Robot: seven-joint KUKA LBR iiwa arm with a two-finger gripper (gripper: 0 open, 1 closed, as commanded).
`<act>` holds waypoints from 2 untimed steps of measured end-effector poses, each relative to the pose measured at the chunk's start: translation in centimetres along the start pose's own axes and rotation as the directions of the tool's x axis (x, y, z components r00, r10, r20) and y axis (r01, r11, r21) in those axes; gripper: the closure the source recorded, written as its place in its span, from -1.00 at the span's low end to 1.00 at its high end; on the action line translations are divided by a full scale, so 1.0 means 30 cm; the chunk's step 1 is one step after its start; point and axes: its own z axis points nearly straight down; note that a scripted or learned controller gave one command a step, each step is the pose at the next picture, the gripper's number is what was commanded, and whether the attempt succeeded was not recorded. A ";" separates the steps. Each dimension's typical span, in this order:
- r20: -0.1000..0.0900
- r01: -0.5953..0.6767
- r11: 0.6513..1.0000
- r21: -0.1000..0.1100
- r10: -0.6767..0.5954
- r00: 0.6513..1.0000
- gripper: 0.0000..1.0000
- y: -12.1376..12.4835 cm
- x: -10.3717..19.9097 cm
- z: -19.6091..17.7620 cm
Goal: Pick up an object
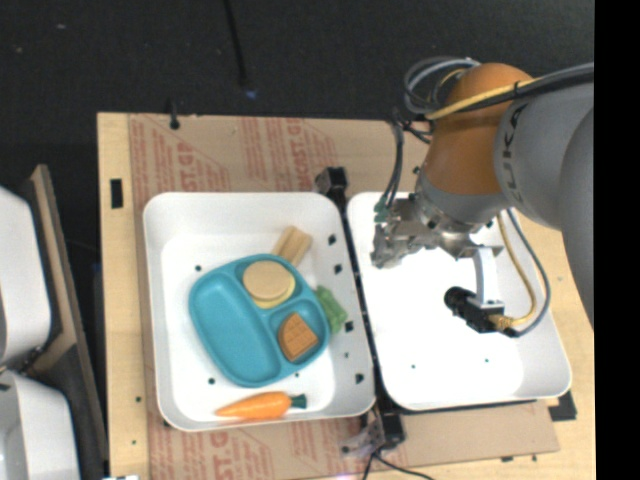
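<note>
- Dark floor surrounds a cardboard-topped bench [250, 138] that carries two shallow white bins side by side, the left bin [165, 268] in mid-frame and the right bin [530, 368] toward the lower right.
- Every candidate object lies in the left bin: a blue divided tray [225, 333] at its centre, with a round tan biscuit [270, 281] and a brown waffle-like piece [298, 337] sitting in its compartments.
- Outward from the tray: a pale wooden block [293, 244] touches its upper edge, a green piece [331, 310] sits at its right edge, and a toy carrot [258, 405] lies apart near the bin's lower wall.
- The gripper [392, 243] hangs over the upper left corner of the right bin, just beside the divider; whether its fingers are spread or closed I cannot tell, and nothing is visibly held.
- The arm enters from the upper right, its orange band [470, 138] above the wrist, tool pointing steeply down, cables looping toward lower right.
- Likely risks: descending here would close on bare bin floor; crossing low could clip the divider walls; grabbing the tray rim could tip its contents.
</note>
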 end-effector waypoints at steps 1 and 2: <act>0.000 0.000 1.000 0.000 0.000 1.000 1.00 -0.023 0.153 0.004; -0.001 0.001 1.000 -0.002 -0.001 1.000 1.00 -0.028 0.311 -0.062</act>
